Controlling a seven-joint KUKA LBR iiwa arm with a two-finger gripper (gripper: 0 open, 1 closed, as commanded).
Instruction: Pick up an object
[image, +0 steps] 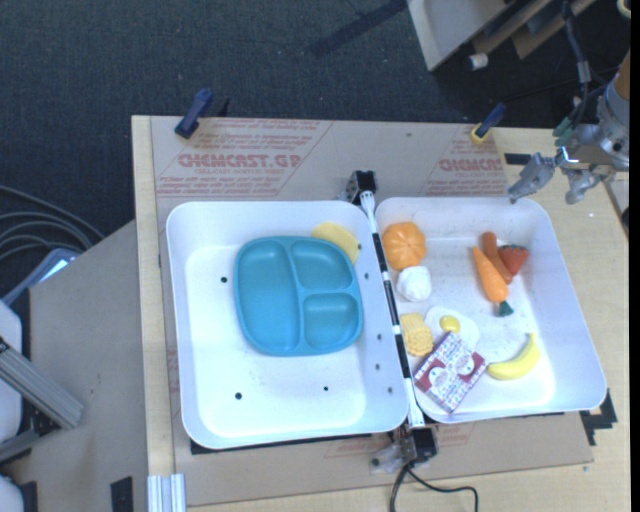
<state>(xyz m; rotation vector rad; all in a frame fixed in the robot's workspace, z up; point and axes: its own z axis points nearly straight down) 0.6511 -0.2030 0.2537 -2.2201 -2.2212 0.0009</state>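
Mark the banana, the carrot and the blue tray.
banana (514, 362): camera view, middle of its curve.
carrot (489, 275): camera view, mid-length of the orange body.
blue tray (266, 300): camera view, floor of its large compartment.

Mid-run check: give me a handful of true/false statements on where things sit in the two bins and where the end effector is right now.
1. The blue divided tray lies in the left bin. True.
2. The end effector holds the banana. False: the banana lies in the right bin, near its front right corner, and the end effector is above that bin's far right corner with nothing between its fingers.
3. The orange sits in the right bin beside the divider. True.
4. The carrot rests on the blue divided tray. False: it lies on the floor of the right bin.
5. A red and white packet lies near the right bin's front edge. True.
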